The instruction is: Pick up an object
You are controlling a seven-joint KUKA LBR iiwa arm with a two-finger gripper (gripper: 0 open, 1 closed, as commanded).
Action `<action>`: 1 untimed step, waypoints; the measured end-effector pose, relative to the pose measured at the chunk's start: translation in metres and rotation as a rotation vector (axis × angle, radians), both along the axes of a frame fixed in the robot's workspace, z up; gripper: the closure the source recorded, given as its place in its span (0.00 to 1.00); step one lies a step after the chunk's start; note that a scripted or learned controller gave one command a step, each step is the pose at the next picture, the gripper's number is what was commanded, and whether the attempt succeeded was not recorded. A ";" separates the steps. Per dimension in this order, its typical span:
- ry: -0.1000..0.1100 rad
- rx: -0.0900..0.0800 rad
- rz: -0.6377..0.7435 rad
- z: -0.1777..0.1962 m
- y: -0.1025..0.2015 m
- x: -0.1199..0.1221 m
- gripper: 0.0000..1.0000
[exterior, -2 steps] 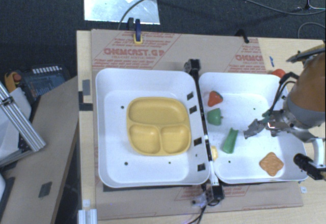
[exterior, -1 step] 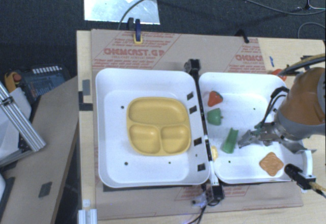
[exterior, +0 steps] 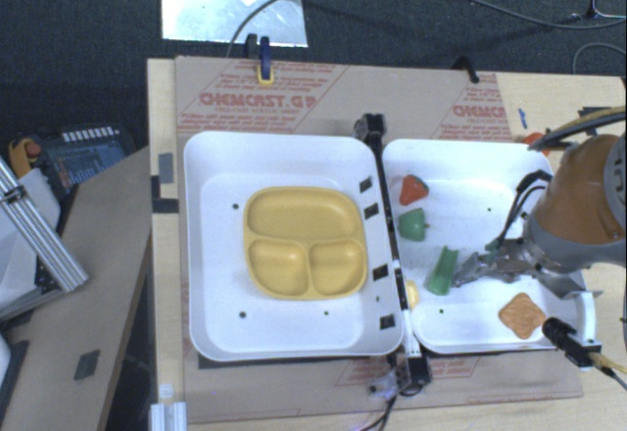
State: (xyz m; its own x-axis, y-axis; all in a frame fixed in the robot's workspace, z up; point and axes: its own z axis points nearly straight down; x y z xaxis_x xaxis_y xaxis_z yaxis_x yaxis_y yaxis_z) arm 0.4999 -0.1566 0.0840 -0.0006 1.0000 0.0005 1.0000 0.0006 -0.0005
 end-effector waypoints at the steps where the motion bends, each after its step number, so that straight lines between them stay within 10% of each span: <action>1: -0.004 -0.001 -0.001 0.012 0.000 0.001 1.00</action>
